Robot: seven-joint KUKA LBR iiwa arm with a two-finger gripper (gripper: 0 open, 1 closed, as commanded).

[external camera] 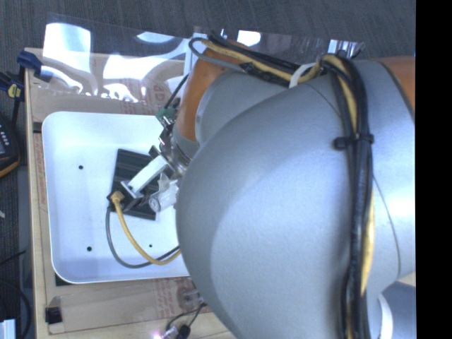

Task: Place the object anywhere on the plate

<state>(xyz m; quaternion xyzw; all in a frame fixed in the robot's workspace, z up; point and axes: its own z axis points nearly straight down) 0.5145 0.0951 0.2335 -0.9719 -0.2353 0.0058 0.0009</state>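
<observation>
pincer (164,191) sits low over the left bin, poking out from under the arm's wrist, just right of the bin's middle. whether it is wide or narrow i cannot tell, as the wrist covers most of it, and nothing can be seen gripped in it.

nearest the camera, the grey arm (282,210) bulks across the middle and right of the view and covers that side of the bench. a bundle of black and yellow cables (353,154) runs down its back. the orange band (201,90) shows at its upper left edge.

at the lower right, beside the arm, a pale curved edge (397,308) peeks out; it may be the rim of the plate or of the other bin, too little shows to say.

below the arm, the white bin (70,210) lies on the wooden bench (106,309), its floor marked with a few small dark dots.

behind the bin stands a clear glossy sheet (106,69) with bright glare. beyond that is dark carpet (296,6).
</observation>
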